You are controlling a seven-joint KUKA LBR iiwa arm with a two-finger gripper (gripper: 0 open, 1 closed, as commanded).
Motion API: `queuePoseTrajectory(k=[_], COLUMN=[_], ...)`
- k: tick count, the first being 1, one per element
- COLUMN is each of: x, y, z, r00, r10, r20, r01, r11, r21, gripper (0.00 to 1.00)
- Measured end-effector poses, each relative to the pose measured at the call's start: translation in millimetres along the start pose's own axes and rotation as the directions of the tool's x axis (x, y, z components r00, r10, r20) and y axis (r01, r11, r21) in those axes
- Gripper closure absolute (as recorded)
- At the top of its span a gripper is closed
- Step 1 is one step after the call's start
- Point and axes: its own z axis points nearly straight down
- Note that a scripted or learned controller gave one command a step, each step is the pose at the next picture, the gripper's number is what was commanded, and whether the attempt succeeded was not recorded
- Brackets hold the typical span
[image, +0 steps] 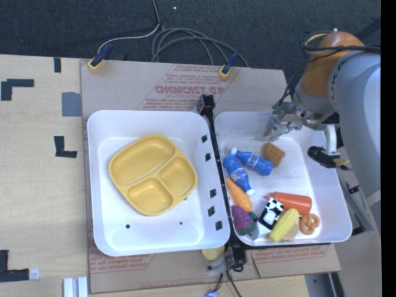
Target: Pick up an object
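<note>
1. Gripper [276, 126] sits low over the upper part of the right bin [322, 228], near its back wall; cannot tell how it is set, and nothing shows held in it.
2. Arm [356, 104] comes in from the right edge, grey body bulking over the bin's right rim, orange band [328, 54] high up above the wrist. Wrist angles down and leftward toward the bin floor.
3. Nearest object: a brown waffle-like piece [274, 153], just below the gripper, apart from it.
4. Two blue bottles [244, 166] lie close together left of the brown piece, mid-bin.
5. An orange carrot [239, 194] lies close along the divider side; a purple piece [242, 218] sits below it by the front-left corner.
6. Front of bin is crowded: red-orange piece [291, 199], black-and-white piece [270, 213], yellow piece [284, 225], pretzel [309, 222], all touching or near touching.
7. Open floor: upper left part of the right bin, beside the gripper, and a strip along the right wall.
8. Left bin [105, 228] holds a yellow divided plate [152, 173], tilted diagonally, with bare white floor around it on all sides.
9. Black clips [210, 166] line the shared edge between the bins.
</note>
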Motion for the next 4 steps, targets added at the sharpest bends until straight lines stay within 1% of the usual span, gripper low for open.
queuePoseTrajectory(k=[1, 2, 3, 4], x=[0.0, 12.9, 12.4, 121.1], y=[-0.3, -57.7, -55.9, -47.9], z=[0.6, 9.7, -0.4, -94.1], r00=[1.000, 1.000, 1.000, 1.000], r10=[0.000, 0.004, 0.004, -0.008], r20=[0.000, -0.001, -0.001, -0.009], r01=[0.000, -0.004, -0.004, 0.008], r11=[1.000, 1.000, 1.000, 1.000], r21=[0.001, -0.003, -0.002, -0.004], gripper=[0.00, 0.00, 1.00, 1.00])
